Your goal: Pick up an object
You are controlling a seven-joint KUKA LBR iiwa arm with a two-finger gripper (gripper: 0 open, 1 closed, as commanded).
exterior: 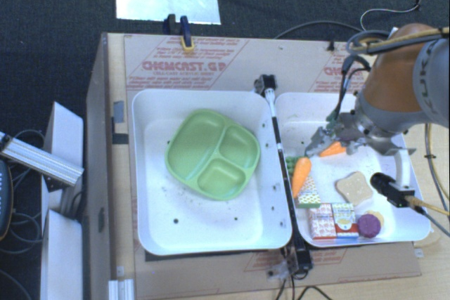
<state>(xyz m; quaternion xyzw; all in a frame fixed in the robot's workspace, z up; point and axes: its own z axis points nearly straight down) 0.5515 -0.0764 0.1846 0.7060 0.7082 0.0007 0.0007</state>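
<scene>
The right bin (415, 221) holds several toy foods. A carrot (301, 175) lies by its left wall, a slice of toast (354, 187) sits mid-bin, and a purple round piece (368, 225) and two small cartons (332, 220) line its front edge. A small orange piece (333, 149) lies directly beneath the tip of my gripper (329, 140). The gripper is low in the bin's middle, just above and right of the carrot. The gripper body hides how it stands around the orange piece.
A green divided plate (213, 153) lies in the left bin (151, 207). A black divider rail (278, 151) runs between the bins. A black cylindrical part (388, 187) and cables hang by the right bin's right side, under the arm (401, 88).
</scene>
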